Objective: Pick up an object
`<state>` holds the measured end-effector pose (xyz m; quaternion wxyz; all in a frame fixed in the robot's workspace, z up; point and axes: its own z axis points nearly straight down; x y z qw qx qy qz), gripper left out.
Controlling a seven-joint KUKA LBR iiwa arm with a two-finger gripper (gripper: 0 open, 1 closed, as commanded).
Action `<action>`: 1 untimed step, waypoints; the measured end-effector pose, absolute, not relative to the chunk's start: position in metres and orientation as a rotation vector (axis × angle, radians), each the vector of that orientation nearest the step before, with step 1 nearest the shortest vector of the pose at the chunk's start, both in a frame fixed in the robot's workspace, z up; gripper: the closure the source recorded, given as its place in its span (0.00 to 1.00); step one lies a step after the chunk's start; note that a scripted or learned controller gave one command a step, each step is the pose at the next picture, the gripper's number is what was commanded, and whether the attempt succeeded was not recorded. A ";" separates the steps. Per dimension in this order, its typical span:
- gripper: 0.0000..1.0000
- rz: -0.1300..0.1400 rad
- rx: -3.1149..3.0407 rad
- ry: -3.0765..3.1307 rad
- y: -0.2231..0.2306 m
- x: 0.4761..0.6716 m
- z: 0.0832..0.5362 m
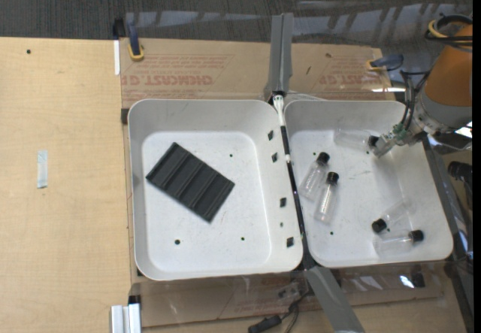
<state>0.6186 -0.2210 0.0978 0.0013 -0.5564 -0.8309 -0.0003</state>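
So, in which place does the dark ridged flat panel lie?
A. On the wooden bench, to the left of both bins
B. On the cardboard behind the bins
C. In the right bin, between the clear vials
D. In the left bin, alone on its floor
D: the dark ridged panel lies flat at a slant on the floor of the left bin, while the clear vials lie in the right bin.
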 end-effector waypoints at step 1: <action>1.00 0.003 -1.864 -2.527 -0.128 0.629 0.209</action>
